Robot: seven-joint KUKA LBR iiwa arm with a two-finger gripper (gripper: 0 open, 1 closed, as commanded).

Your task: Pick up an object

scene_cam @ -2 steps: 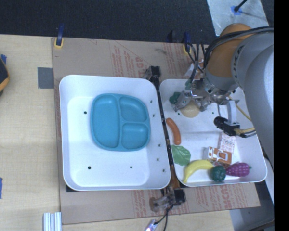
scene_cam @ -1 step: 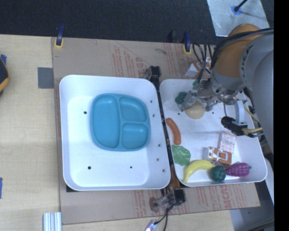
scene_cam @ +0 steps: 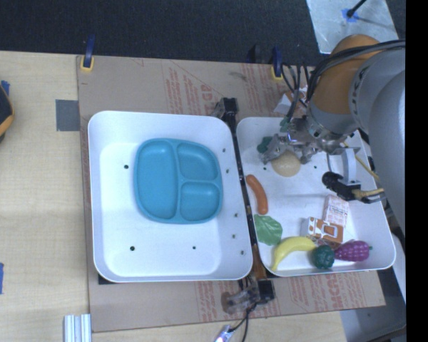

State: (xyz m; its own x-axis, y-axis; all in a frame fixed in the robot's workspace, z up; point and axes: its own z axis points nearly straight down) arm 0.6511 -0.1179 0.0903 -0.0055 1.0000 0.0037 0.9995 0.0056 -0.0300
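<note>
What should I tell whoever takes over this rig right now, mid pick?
Hand: low over the back of the right bin, right by a pale round object; no grasp can be confirmed.
Right bin also holds a sausage, green leaf, banana, dark green piece, purple grapes and a small carton.
Left bin holds a blue divided plate.
Done: approach. Left: secure an object and lift.
</note>
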